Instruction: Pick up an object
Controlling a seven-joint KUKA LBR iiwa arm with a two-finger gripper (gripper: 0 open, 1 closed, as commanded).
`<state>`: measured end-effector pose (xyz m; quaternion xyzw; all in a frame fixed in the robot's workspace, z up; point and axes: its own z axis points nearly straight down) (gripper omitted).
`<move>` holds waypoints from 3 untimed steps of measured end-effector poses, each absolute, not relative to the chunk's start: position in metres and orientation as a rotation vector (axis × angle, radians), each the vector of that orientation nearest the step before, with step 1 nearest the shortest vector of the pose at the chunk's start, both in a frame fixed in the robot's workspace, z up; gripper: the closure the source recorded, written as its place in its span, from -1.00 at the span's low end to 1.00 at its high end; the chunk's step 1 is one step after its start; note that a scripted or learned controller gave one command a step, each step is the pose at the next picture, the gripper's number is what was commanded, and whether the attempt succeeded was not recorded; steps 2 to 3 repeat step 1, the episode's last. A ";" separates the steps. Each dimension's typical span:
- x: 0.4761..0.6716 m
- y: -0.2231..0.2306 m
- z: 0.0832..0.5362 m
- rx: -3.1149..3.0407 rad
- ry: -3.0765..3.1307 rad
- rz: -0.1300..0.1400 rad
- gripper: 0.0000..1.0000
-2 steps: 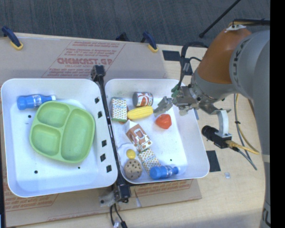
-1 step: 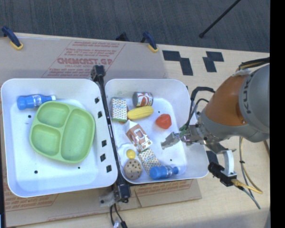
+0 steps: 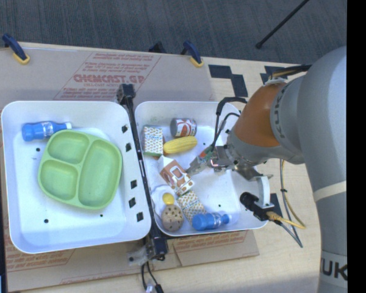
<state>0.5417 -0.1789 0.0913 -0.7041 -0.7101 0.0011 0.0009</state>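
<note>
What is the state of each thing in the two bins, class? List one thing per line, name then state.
Green divided plate: flat in the left bin, nothing on it.
Blue bottle: lying on its side, left bin.
Can: on its side, right bin.
Yellow corn: lying flat beside the can.
Patterned box: tilted, mid right bin.
Second blue bottle: on its side at the near wall.
Gripper: low over the right bin.

my arm (image 3: 305, 121) grey, orange band | bins (image 3: 18, 224) white | divided plate (image 3: 80, 170) light green | bottles (image 3: 43, 129) blue | can (image 3: 183, 127) red-white | corn (image 3: 180, 145) yellow | carton (image 3: 153, 140) checked green
</note>
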 end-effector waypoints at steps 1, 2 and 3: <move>0.542 -0.179 0.101 -2.207 -2.232 0.005 1.00; 0.542 -0.179 0.101 -2.207 -2.232 0.005 1.00; 0.542 -0.179 0.101 -2.207 -2.232 0.005 1.00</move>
